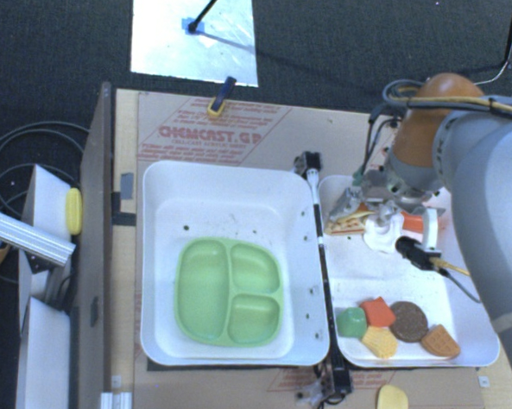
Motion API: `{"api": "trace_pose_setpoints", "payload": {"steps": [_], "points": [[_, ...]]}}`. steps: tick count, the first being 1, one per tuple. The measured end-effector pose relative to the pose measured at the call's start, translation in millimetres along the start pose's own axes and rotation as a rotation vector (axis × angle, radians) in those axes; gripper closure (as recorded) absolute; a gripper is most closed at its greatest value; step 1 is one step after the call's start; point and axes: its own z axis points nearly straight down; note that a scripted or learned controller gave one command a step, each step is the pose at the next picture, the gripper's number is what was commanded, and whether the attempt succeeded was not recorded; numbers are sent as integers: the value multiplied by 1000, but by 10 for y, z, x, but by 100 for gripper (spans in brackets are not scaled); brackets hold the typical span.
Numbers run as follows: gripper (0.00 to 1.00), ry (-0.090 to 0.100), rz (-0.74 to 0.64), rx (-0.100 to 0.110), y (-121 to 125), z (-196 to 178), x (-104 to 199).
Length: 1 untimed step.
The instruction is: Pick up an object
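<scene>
My gripper [358, 207] is low over the back left corner of the right bin [477, 342], under the orange-banded wrist. Right beneath it lie a tan, striped flat piece [345, 221], a white lump [378, 235] and a red-orange piece [415, 224]; the gripper body hides how they touch it. Along the front of that bin sit a green piece [351, 321], an orange piece [377, 311], a round brown cookie [409, 321], a yellow piece [380, 341] and an orange-brown wedge [440, 341].
The left bin [166, 194] holds a light green divided plate [229, 291]. A black clamp [309, 164] sits at the back of the wall between the bins. A yellow object [390, 408] lies on the cardboard in front of the right bin.
</scene>
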Motion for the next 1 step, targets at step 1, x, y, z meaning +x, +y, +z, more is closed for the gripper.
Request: {"api": "trace_pose_setpoints", "payload": {"steps": [1], "points": [[0, -7, -1, -1, -2, 2, 28]]}}
